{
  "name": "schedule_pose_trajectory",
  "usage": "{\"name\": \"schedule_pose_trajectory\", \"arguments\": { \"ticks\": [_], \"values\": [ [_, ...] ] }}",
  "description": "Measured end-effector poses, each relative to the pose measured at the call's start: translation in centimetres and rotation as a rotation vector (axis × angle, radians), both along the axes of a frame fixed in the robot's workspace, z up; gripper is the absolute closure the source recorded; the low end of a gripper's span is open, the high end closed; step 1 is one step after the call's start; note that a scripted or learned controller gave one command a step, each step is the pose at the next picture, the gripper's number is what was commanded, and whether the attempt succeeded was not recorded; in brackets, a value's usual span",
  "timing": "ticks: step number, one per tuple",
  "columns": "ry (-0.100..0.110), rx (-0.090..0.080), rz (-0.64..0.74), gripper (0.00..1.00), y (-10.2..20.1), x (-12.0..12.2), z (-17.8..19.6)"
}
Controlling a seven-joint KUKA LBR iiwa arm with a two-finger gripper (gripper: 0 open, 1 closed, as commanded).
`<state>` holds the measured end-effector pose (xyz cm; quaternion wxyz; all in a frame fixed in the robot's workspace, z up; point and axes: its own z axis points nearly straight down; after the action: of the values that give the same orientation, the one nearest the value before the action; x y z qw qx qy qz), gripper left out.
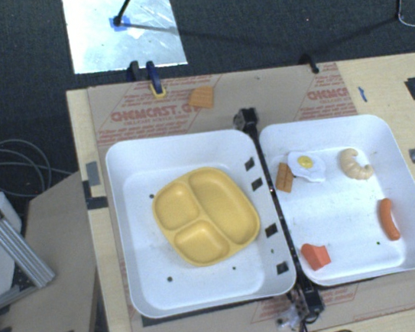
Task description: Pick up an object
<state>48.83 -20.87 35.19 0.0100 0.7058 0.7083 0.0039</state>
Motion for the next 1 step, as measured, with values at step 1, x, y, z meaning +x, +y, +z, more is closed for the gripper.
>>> {"name": "schedule_pose_trajectory", "arguments": {
  "ticks": [1],
  "values": [
    [0.027,0.011,-0.003,0.0,0.3,-0.3,-12.2]
  ]
}}
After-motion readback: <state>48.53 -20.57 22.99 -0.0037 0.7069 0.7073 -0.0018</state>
